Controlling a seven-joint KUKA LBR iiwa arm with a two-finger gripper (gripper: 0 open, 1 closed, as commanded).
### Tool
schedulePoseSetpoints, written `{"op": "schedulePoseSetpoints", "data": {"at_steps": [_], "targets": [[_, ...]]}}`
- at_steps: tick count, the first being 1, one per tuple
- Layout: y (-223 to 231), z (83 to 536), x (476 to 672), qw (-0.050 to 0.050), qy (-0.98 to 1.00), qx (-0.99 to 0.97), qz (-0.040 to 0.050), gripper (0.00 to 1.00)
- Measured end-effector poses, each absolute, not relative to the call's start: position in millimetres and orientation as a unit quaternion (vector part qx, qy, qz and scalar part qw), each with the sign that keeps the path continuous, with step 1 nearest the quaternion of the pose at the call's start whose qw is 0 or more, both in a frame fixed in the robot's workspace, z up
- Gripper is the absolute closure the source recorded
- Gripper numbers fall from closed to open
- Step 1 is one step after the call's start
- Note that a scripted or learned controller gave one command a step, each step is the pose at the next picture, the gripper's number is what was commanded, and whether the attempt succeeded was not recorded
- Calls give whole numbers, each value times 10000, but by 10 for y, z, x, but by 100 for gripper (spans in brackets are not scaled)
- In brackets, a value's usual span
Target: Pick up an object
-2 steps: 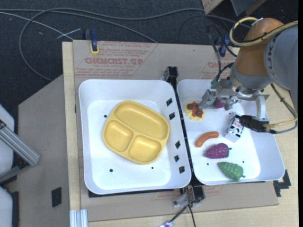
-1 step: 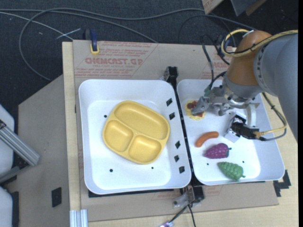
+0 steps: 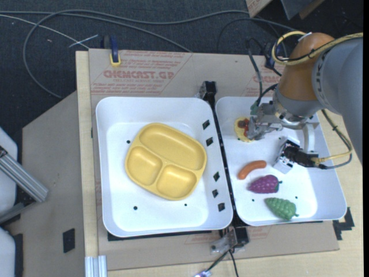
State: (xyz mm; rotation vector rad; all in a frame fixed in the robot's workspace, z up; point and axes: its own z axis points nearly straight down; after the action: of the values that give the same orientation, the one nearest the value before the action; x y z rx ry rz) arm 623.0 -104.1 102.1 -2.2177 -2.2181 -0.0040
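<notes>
**Pick not made yet: jaws low in right bin**

Arm [image 3: 323, 68] reaches in from the right w/ the jaws down at the far-left part of the right bin [image 3: 314, 190], just beside a small yellow-and-red toy [image 3: 243, 130]. Can't tell if the jaws are spread or pressed together, as the wrist hides them from above. Nothing visibly pinched or lifted, so I'd judge the task barely begun: approach looks done; closing, lifting and clearing the bin are all left.

Likely target, by nearness, is the yellow-and-red toy, which lies on the bin floor near the wall shared w/ the left bin [image 3: 115, 154]. That wall may crowd a grasp from that side.

Other candidates in the right bin, nearer the camera: an orange sausage [image 3: 252, 168], a purple grape bunch [image 3: 264, 184] just beside it, and a green lumpy piece [image 3: 281, 208] near the front rim. All 3 sit apart from the jaws.

Left bin holds a yellow divided plate [image 3: 166, 161], well apart from the arm. Loose cables run across the worktop [image 3: 150, 68] and the floor beyond; none block the bins
</notes>
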Motion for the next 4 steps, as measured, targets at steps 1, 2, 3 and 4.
{"op": "schedulePoseSetpoints", "data": {"at_steps": [1, 2, 3, 4], "targets": [[-1047, 1458, 6210, -15, -7072, -7070, -13, 100], [-1116, 1919, 6238, -19, -7071, -7071, -15, 100], [-1115, 2191, 6250, -19, -7074, -7068, -16, 100], [-555, 2245, 6009, 22, -7089, -7053, -2, 100]]}}
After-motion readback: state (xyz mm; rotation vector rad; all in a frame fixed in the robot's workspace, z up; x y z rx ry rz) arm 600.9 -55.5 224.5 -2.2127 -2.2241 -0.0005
